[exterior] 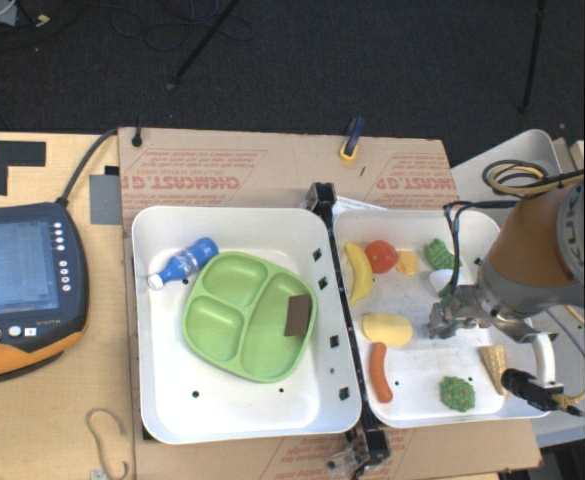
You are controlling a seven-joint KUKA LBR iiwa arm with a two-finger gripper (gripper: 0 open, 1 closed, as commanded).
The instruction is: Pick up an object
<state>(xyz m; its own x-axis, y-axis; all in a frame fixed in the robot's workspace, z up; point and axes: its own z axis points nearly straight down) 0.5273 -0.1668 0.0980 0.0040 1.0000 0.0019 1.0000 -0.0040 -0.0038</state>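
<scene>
Hand low in right bin, grip state unclear, yellow lemon just beside it.

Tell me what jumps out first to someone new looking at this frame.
The bright green divided plate in the left bin, with a brown block in one compartment and a blue bottle beside it. Then the right bin, scattered with toy food: banana, tomato, sausage. The gripper hangs above it.
</scene>
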